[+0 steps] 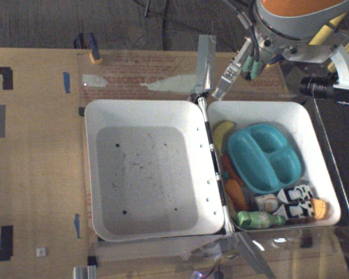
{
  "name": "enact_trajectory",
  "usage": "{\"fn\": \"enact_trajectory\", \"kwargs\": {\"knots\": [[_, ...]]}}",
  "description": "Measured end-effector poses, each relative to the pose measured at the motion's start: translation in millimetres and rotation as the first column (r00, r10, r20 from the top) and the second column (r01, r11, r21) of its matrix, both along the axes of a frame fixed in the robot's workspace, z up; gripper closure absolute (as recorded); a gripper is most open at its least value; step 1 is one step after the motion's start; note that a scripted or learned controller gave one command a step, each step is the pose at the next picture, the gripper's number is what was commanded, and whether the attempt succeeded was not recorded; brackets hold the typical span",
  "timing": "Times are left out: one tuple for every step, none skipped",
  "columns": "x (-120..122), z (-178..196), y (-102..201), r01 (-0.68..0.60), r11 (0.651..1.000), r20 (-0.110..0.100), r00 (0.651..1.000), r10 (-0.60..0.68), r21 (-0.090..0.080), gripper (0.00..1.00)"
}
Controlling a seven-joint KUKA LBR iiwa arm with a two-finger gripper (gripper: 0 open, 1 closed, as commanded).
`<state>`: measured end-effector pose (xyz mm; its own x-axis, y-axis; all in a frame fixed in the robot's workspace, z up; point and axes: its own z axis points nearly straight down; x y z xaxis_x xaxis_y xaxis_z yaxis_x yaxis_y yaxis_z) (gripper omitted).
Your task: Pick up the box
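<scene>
One black-and-white patterned box (295,195); no legible writing.

The box (295,195) I'm after is a small carton printed in black-and-white cow patches. It lies on its side near the front right corner of the right-hand bin (314,121), just in front of the teal divided plate (263,157), wedged among toy foods.

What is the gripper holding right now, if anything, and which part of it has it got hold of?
Nothing. The gripper hangs above the back edge of the right bin with nothing between its fingers; the box lies in that bin's front corner.
</scene>
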<state>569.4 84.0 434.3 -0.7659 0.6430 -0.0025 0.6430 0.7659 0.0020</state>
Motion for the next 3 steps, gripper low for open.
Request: {"fn": "enact_trajectory", "kwargs": {"knots": [[35,-19,81,-0.166,0.986,0.001,0.986,0.166,0.001,1.00],[63,-11,142,-0.189,0.982,0.000,0.982,0.189,0.001,1.00],[38,-96,141,0.075,0.997,-0.004,0.997,-0.075,0.000,1.00]]}}
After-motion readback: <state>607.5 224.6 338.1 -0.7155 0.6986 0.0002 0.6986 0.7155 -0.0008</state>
